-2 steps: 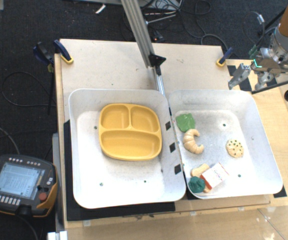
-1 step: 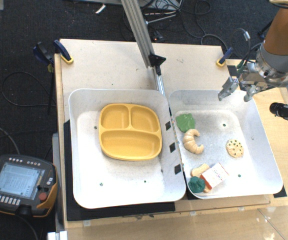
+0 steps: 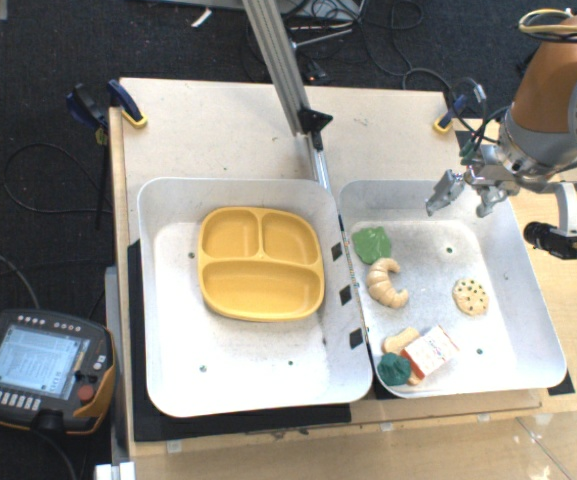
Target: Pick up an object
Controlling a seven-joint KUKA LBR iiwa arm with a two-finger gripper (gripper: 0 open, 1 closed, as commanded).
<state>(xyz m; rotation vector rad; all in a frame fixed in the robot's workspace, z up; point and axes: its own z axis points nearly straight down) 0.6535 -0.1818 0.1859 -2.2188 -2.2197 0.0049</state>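
Jaws hang over the far edge of the right bin, spread apart, with nothing between the two fingers. Arm comes in from the right, orange band above the wrist.

Objects in the right bin, all nearer the camera than the jaws:
- Green leaf-shaped piece: closest to the jaws, down and to the left, apart from them.
- Croissant: just below the green piece, touching or nearly touching it; cannot tell which.
- Cookie with dark chips: almost straight below the jaws, lying alone near the bin's middle-right.
- Red-and-white box: at the near edge, well apart from the jaws.
- Tan piece and dark green piece: bunched against the left side of the box.

Left bin: yellow divided plate, three sections, lying flat in the far half.

Both bins sit side by side on the worktop. A slanted metal rail crosses above the gap between them. A control pendant lies on the floor at lower left.
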